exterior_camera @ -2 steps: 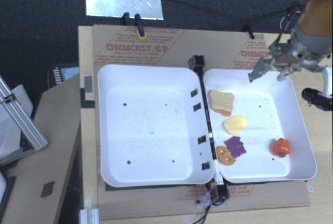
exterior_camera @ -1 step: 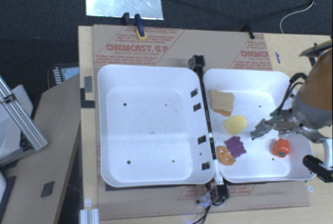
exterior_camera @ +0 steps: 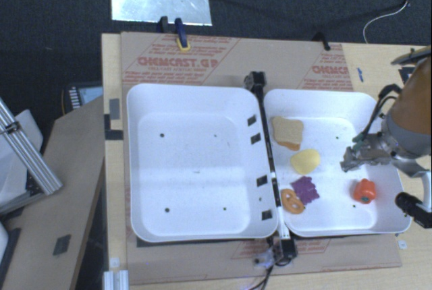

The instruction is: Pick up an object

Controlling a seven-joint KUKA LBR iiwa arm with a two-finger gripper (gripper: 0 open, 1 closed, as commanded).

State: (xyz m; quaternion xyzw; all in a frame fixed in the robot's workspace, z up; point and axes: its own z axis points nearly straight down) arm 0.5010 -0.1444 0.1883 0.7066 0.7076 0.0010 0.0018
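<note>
Camera view from above the counter (exterior_camera: 223, 52): the grey arm reaches in from the right, its end effector (exterior_camera: 352, 159) poised low over the right-hand white bin (exterior_camera: 337, 113), nothing visibly between its tips; whether it is spread or closed cannot be told from this angle. The step in hand appears to be the approach, with no object yet lifted. Five candidates lie in that bin: a tan, slab-like piece resembling bread (exterior_camera: 287, 132) at the far left, a smooth yellow rounded item (exterior_camera: 305, 161) just nearer, a knobbly purple cluster like grapes (exterior_camera: 306, 189), an orange-and-brown ring-shaped piece (exterior_camera: 291, 201) touching the purple one at the near left, and a glossy orange-red pepper-like object (exterior_camera: 364, 191) near the right, closest to the end effector. The next move likely calls for centring over one piece, probably the orange-red object just near of the tool or the yellow item to its left, then descending squarely; rounded, slick-looking plastic may roll or squirt aside. The left bin (exterior_camera: 196, 100), smooth moulded plastic with small dark dots, sits alongside on printed brown cardboard
</note>
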